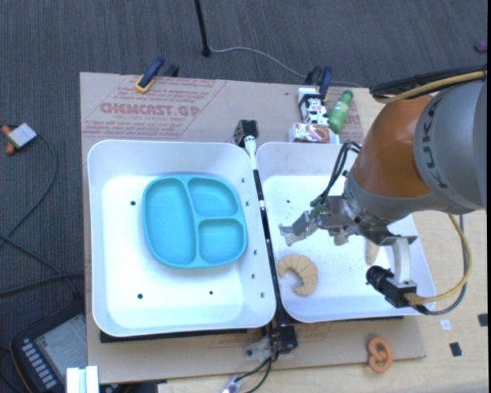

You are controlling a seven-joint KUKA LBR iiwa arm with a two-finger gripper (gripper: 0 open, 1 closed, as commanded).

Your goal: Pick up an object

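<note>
You have the arm [417,150] reaching in from the right, hanging over the right-hand bin [288,169] with its orange band above the wrist. The jaws [299,229] point left, over the bin's floor near its middle; they look slightly parted with nothing between them, though the view is too coarse here to be sure. Your nearest pickable thing, a croissant [300,272], lies on the floor of that same bin, just below the jaws and apart from them, close to the wall between the two bins. In the left-hand bin [114,166] a blue divided plate [195,221] lies flat. On the cardboard-covered worktop [147,109] behind the right bin you can see a green bottle [339,111], and near the front edge a small orange ring [380,354].
</note>
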